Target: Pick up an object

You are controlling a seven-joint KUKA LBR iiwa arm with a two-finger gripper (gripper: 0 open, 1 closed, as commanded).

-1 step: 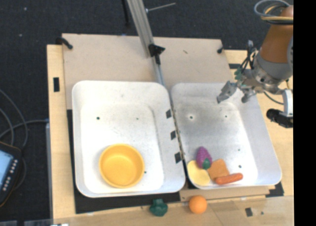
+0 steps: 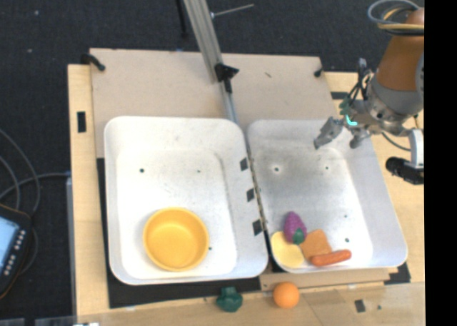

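The arm (image 2: 400,68) came in from the right, orange band up top, w/ the gripper (image 2: 341,134) hanging over the upper right corner of the right bin (image 2: 314,182). Its two fingers (image 2: 328,135) were spread apart, nothing between them, & whether the tips touched the bin floor couldn't be told. The task's things lay well apart from it, bunched at the near edge of the right bin: a purple toy (image 2: 293,226) w/ a green bit at its lower side, an orange block (image 2: 315,242) just beside it, a pale yellow disc (image 2: 286,251) partly under both, & a red-orange carrot (image 2: 331,258) lying flat along the bin's front wall, touching the block. The left bin (image 2: 171,153) held a yellow bowl (image 2: 176,238) upright near its front left, open side up. On the bench (image 2: 150,82) outside the bins, at the front: an orange ball (image 2: 285,294) & a dark green toy (image 2: 229,299) left of it, near each other but apart. A grey metal rail (image 2: 203,32) ran at a slant from the top down to the gap between the two bins. Dark carpet (image 2: 43,18) lay round the bench, cables on it at left.
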